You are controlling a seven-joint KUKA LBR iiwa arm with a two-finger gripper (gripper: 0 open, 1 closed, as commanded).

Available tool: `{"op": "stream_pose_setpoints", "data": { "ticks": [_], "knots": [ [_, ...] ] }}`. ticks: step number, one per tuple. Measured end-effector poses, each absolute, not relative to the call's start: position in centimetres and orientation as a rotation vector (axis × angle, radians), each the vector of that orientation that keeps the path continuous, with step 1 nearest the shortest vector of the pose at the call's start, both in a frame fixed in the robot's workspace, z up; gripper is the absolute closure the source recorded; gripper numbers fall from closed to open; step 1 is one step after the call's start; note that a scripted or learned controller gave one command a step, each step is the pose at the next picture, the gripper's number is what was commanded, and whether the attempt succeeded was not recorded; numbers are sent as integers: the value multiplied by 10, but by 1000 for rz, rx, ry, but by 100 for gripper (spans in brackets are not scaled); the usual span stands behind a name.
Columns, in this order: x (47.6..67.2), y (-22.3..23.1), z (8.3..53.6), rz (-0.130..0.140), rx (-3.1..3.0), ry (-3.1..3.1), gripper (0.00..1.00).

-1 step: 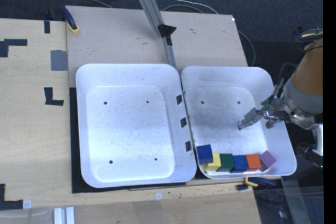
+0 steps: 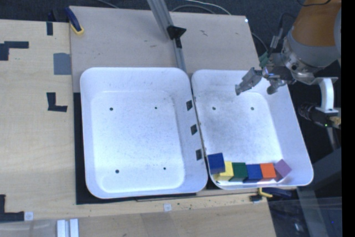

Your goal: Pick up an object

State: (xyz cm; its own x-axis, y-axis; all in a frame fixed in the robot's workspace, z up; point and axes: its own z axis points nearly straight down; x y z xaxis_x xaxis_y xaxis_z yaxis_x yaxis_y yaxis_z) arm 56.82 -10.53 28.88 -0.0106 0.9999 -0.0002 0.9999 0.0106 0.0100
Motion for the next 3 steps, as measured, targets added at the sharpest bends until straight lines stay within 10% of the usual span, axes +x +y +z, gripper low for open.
{"op": "stream_pose_setpoints", "data": {
  "ticks": [1, 2, 3],
  "knots": [
    [549, -86, 515, 8, 2213, 2219, 0],
    [549, -86, 521, -2, 2217, 2223, 100],
    [514, -149, 544, 0, 2225, 2212, 100]
  ]
}}
